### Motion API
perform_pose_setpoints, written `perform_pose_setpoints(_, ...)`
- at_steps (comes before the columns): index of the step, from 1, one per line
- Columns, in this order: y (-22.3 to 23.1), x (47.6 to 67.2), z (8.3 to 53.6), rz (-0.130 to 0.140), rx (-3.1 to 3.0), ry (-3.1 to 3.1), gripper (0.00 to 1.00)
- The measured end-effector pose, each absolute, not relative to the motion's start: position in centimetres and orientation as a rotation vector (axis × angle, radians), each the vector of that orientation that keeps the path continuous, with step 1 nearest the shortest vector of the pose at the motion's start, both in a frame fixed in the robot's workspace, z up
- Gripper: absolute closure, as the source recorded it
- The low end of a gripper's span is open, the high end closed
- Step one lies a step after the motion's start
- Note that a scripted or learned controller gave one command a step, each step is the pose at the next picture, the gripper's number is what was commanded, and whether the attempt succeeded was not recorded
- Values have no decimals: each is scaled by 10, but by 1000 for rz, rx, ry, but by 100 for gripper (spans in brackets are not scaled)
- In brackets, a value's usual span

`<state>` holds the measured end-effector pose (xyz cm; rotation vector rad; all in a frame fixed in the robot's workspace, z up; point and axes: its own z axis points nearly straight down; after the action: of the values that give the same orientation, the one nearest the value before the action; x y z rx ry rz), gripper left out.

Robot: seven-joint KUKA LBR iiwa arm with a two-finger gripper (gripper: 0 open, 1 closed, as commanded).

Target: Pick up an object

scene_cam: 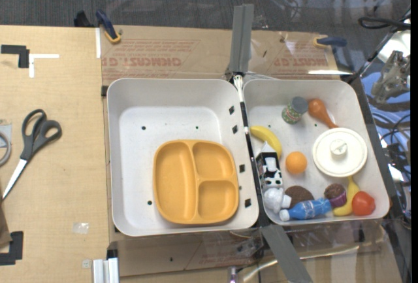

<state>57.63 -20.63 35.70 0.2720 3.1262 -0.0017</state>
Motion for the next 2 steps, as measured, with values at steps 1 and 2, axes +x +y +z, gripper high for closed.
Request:
perform_pose_setpoints(1,-221,624,360,-2,-53,3135,100)
perform_pose_setpoints(2,-221,626,370,-3,-53,3129,100)
